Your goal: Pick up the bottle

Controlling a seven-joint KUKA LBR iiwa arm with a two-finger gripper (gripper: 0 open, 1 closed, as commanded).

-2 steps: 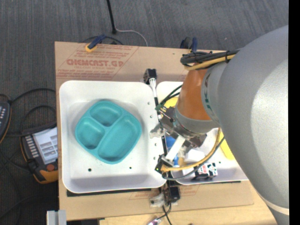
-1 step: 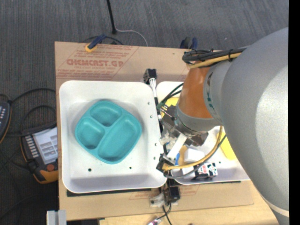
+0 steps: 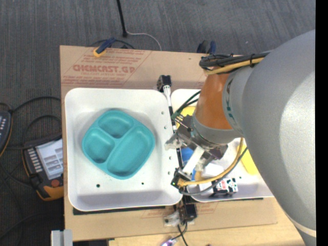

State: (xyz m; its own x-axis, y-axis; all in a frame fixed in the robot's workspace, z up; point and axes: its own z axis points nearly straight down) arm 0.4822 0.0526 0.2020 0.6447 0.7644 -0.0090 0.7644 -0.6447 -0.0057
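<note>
Below, gripper [image 3: 197, 163] over right bin [image 3: 251, 189] (fingers obscured).

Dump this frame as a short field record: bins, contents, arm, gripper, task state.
left bin: holds a teal divided plate, lying flat
right bin: mostly covered by the arm; a yellow item and a blue-and-white item peek out
arm: reaches in from the right, low over the right bin
gripper: down inside the right bin; finger state unclear
bottle: cannot be identified for sure
task state: no grasp confirmed
</note>
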